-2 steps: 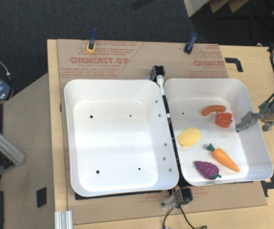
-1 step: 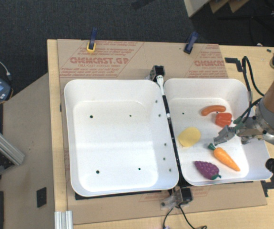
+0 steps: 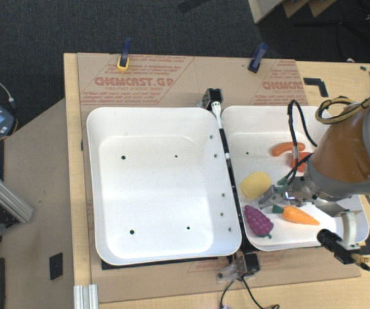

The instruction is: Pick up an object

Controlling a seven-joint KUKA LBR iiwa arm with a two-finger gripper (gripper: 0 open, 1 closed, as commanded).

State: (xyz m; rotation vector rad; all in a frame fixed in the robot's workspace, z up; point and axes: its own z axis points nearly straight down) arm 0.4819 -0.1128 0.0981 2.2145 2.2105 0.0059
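Four small things lie in the right bin (image 3: 236, 118), all toward its near half. One yellow lemon-like piece (image 3: 255, 184) sits close to the wall shared with the other bin. One purple grape bunch (image 3: 259, 221) lies just nearer the camera from it. One orange carrot (image 3: 299, 216) lies to the right of the grapes, its tip pointing right. One red-orange sausage-shaped piece (image 3: 285, 149) lies farther back, partly hidden by the arm (image 3: 345, 153).

The gripper (image 3: 280, 197) is down inside this bin, among the lemon piece, the grapes and the carrot, just beside the carrot's blunt end. Whether its fingers are spread or closed cannot be made out, and nothing can be seen held between them.

The left bin (image 3: 152, 118) stands beside it, touching along one edge. Both rest on a worktop (image 3: 75, 172) covered with brown cardboard, with two clamps at its far edge, one yellow-tipped (image 3: 124, 58) and one blue (image 3: 258, 56).
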